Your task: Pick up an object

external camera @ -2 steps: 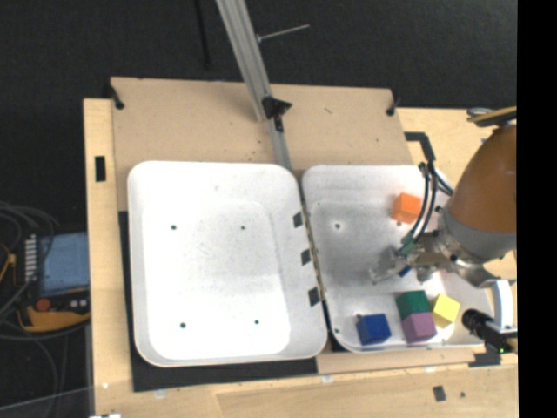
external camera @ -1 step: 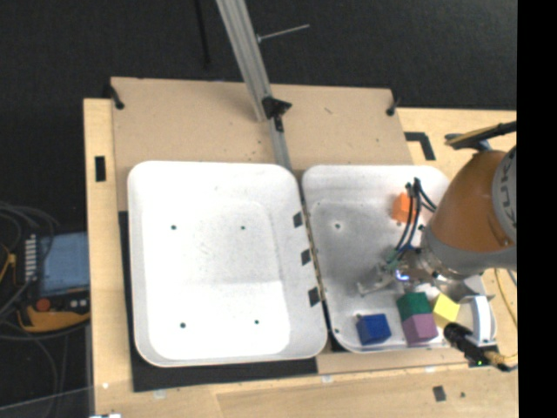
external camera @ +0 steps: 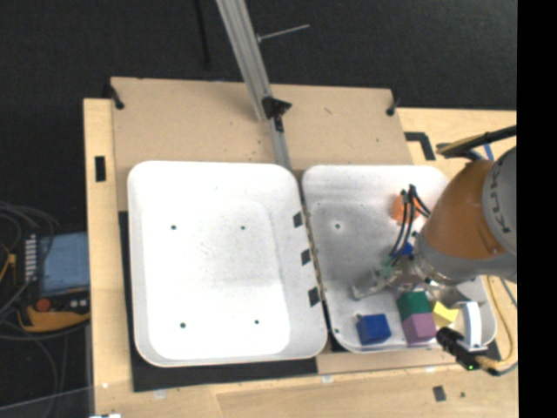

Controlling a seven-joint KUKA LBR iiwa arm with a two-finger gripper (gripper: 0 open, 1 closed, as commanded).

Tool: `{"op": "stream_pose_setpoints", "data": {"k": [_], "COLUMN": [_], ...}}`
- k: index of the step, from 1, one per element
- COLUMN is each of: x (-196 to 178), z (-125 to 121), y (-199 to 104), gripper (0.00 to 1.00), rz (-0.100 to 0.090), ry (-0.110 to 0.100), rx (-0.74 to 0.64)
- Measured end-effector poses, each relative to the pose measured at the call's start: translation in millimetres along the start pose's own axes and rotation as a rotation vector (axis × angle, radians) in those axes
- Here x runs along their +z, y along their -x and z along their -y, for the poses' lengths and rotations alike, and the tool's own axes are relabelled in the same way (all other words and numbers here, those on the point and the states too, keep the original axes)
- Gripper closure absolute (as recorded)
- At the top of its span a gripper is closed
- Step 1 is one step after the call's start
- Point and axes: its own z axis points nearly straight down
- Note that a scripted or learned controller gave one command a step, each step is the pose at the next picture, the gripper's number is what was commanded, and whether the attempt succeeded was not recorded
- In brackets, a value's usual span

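My gripper [external camera: 376,284] hangs low over the right bin [external camera: 344,207], near its middle, reaching in from the right under the orange wrist band. Just in front of it lies a blue cube [external camera: 372,328] by the bin's front wall. To the right of the cube, a green block [external camera: 413,304] sits above a purple block [external camera: 420,327], with a yellow block [external camera: 445,313] beside them, partly under the arm. Nothing shows between the gripper's tips, and it appears apart from the blocks.
The left bin [external camera: 213,259] stands beside the right one, with a shared wall between them. A small orange thing [external camera: 398,205] lies toward the right bin's back, partly behind cables. A slanted metal rail [external camera: 248,50] rises behind the bins.
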Motion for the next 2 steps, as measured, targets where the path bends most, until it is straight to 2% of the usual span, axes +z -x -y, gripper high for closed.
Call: {"op": "stream_pose_setpoints", "data": {"k": [1,2], "x": [-11,-75], "z": [-1,-3], "y": [0,2], "gripper": [1.0,1.0], "rz": [-0.002,-0.002], "ry": [0.005,0.004], "rx": [0.007,-0.006]}}
